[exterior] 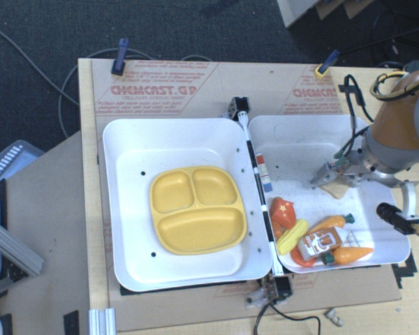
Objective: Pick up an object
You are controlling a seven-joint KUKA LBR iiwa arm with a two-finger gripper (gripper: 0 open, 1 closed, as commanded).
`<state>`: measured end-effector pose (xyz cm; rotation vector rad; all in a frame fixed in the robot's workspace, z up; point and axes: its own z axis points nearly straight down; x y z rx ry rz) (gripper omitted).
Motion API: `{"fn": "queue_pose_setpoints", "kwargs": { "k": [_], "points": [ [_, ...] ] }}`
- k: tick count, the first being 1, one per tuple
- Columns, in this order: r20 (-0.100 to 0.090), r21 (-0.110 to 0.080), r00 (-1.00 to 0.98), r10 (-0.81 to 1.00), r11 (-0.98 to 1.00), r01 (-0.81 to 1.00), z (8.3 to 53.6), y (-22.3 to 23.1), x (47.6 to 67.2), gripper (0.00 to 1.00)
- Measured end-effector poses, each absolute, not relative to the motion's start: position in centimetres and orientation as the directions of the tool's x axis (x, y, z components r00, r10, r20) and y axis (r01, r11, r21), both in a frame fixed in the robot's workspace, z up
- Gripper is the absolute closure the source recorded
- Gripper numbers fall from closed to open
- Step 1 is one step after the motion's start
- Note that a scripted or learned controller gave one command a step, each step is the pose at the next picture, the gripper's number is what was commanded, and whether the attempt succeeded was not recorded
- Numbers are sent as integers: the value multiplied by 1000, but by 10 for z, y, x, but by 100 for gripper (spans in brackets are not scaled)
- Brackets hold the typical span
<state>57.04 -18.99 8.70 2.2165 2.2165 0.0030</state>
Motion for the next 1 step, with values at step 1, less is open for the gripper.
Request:
{"fn": "queue_pose_setpoints", "kwargs": {
  "k": [1],
  "points": [
    [-6, 11, 0, 1000, 0, 1000, 98, -191, 572, 100]
  ]
}}
